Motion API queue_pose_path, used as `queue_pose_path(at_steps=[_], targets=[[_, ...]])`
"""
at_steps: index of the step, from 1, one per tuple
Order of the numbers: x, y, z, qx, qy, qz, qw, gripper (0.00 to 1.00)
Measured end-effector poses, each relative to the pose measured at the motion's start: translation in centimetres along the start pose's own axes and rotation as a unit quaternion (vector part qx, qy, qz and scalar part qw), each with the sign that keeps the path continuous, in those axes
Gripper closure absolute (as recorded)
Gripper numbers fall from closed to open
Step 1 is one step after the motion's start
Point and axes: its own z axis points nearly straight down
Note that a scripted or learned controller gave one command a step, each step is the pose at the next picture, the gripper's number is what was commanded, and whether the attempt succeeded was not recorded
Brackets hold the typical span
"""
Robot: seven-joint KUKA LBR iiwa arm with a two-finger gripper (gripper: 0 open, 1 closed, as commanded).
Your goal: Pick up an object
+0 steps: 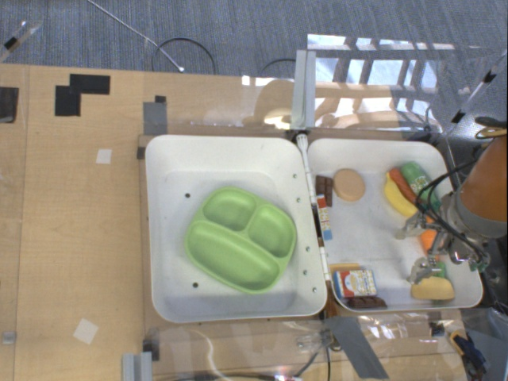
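A grey KUKA arm with an orange band is reaching in over the right bin [317, 161] from the bench's right side, its gripper [429, 254] hanging low above that bin's near right corner. The fingers are standing apart, one metal tip up beside a small orange piece [429, 239] and the other down beside a tan, bread-like item [432, 290]; nothing is sitting between them, though cables are crossing the wrist and the tips are hard to read.

The approach step appears to be in hand, with no grasp yet made. Candidates are lying close by: the tan item just below the gripper, the orange piece under it, and a yellow banana [399, 197] with a red and a green toy alongside, further up the bin. A round tan disc [348, 185], a small printed box [354, 280] and dark bars along the divider are resting well to the gripper's left. The left bin [171, 173] is holding a green divided plate [241, 239].

The next move probably calls for settling on one item, most likely the orange piece or the tan one, centring the open fingers over it, lowering, and closing before lifting.
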Motion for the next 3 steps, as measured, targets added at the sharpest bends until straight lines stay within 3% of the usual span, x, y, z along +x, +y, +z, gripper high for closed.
queue_pose_path(at_steps=[1,2,3], targets=[[-7.2,0.5,0.2,-0.001,0.000,-0.036,0.9994,0.00],[-2.7,0.2,0.1,-0.001,0.001,-0.027,0.9996,0.00],[-3.3,0.3,-1.5,0.001,-0.008,-0.030,0.9995,1.00]])
